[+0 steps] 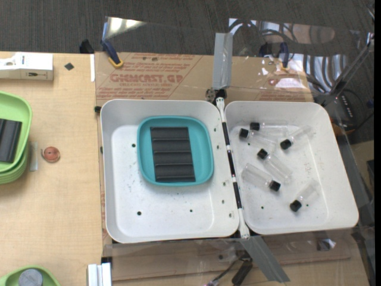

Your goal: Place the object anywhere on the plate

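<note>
A teal square plate [205,151] with a dark ribbed insert [172,154] lies in the left white bin [119,195], toward its upper middle. The right white bin [339,213] holds several clear plastic vials with black caps, scattered across it. One vial [297,137] lies near the top right, another [262,177] near the middle, and a third [302,198] at the lower right.
A cardboard sheet [155,76] stands behind the bins. On the wooden bench at left sit a green tray [15,139], a white box [27,66] and a small reddish disc [51,154]. Clear plastic sheeting and cables [297,46] lie at the back right.
</note>
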Robot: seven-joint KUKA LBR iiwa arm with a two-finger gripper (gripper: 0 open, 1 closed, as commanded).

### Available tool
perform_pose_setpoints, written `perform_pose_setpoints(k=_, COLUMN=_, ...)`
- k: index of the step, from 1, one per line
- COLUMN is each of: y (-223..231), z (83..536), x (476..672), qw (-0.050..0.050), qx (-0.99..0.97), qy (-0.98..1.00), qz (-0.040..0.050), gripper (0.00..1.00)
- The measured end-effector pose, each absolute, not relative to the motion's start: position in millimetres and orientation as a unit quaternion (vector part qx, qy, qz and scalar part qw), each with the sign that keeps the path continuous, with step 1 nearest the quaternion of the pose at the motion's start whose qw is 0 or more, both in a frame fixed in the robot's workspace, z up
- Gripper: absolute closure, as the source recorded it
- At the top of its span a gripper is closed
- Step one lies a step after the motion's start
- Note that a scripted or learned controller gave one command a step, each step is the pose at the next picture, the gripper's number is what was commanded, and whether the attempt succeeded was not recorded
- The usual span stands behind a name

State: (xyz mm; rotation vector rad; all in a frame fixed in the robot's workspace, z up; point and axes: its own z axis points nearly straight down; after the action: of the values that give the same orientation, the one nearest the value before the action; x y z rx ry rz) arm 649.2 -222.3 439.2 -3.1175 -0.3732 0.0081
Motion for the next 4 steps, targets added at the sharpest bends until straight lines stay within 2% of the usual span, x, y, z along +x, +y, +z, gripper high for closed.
perform_pose_setpoints(k=4, y=-222.7, z=440.0, x=653.1, qw=0.001, qx=-0.995, qy=-0.104, qz=0.002, gripper=0.0)
